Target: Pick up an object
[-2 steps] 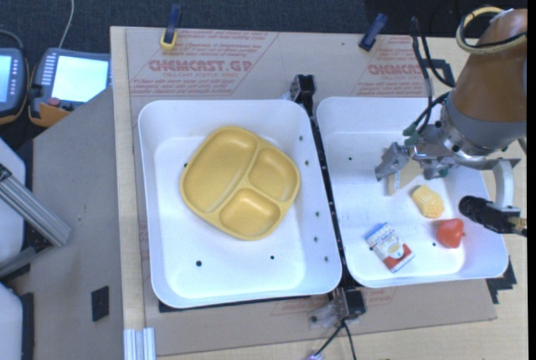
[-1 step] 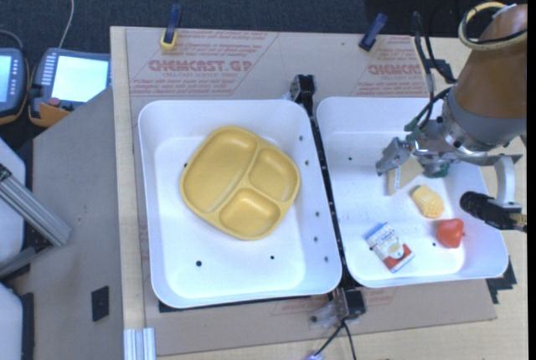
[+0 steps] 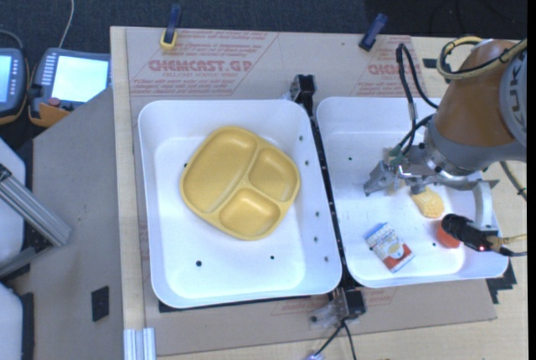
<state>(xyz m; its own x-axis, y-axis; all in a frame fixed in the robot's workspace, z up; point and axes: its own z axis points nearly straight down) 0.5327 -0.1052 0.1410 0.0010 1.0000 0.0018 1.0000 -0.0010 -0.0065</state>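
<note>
At the left, a yellow divided plate [image 3: 241, 181] is seen lying flat in the left bin [image 3: 159, 182], roughly in the middle of it and rotated so that its corners point toward the bin's walls; no other object is seen in that bin. To the right, across the shared wall, the right bin [image 3: 352, 120] holds three small things gathered in its near right part: a small printed packet [image 3: 389, 246], lying flat toward the near wall with its long axis running from far left to near right; a small yellow object [image 3: 429, 202], farther back and to the right of the packet; and an orange-red object [image 3: 451, 234], near the right wall and just near of the yellow one. The gripper [image 3: 381, 177] is held over the middle of the right bin, at the end of the arm [image 3: 477, 111] that reaches in from the right. Whether its fingers are spread or closed cannot be told from this angle, and nothing is seen between them. The yellow object is judged the likeliest target: it lies just to the right of the gripper and slightly nearer. The packet lies well apart on the near side, and the plate is farthest away.
</note>
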